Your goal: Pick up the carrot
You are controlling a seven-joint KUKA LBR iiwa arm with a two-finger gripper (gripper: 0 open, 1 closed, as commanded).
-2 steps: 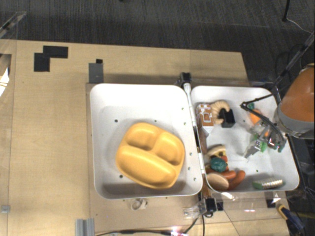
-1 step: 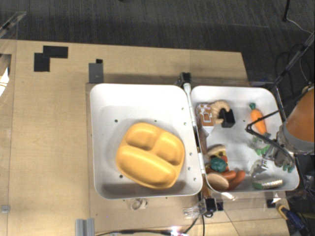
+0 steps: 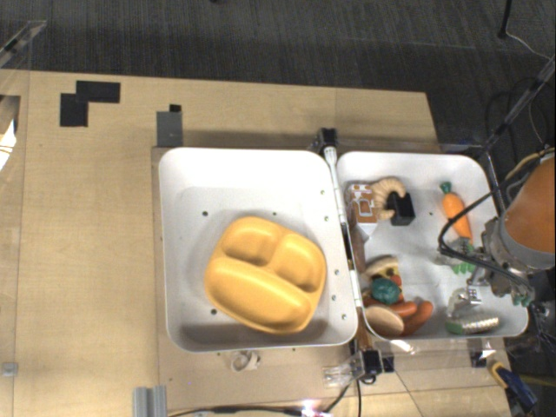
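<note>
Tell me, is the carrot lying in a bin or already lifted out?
Lying in the bin. The carrot rests flat on the right bin floor near its far right corner, green top pointing away, with the arm beside it.

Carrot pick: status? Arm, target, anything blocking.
Arm low at right bin's right edge. Carrot free on bin floor, upper right, ungrasped. Dark cable crosses the carrot's lower end; other toys lie clear of it.

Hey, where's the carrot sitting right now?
The carrot lies in the right bin near its upper right corner, green top pointing toward the far rim. The arm is just to its right, and a small black block sits to its left.
</note>
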